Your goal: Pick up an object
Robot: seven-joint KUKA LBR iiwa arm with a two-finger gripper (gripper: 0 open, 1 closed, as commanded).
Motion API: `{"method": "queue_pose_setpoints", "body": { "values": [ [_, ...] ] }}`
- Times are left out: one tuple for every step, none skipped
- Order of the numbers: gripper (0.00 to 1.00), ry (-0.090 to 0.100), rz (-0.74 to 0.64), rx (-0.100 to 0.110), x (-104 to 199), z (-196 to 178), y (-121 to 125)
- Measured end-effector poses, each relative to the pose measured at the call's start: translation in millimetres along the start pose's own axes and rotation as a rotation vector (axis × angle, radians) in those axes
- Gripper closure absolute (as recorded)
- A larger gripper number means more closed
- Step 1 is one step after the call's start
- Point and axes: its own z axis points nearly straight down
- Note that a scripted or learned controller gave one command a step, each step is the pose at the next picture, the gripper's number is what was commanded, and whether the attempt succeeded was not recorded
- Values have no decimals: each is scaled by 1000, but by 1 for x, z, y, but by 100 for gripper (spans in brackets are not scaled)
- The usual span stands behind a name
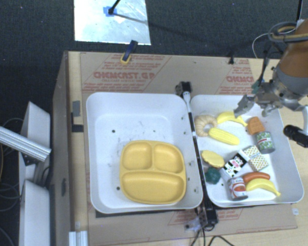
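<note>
The gripper (pixel 255 104) hangs with fingers spread and nothing between them, above the far end of the right bin (pixel 296 181). Just below it lie a yellow banana (pixel 230 118) and a brown piece (pixel 255 125). Best to centre over one item, then descend straight, clear of neighbours.

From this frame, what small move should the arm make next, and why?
Probably lower the end effector a little toward the banana just left of it in the right bin. It hovers over that bin's upper edge with nothing visibly between its fingers, and the toy food lies below.
</note>
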Motion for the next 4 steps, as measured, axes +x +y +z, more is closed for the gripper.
{"method": "queue_pose_setpoints", "body": {
  "values": [
    [0, 1, 2, 4, 20, 85, -55],
    [0, 1, 1, 1, 56, 133, -83],
    [0, -1, 3, 0, -12, 132, -82],
    [0, 1, 0, 0, 14, 133, -31]
  ]
}}
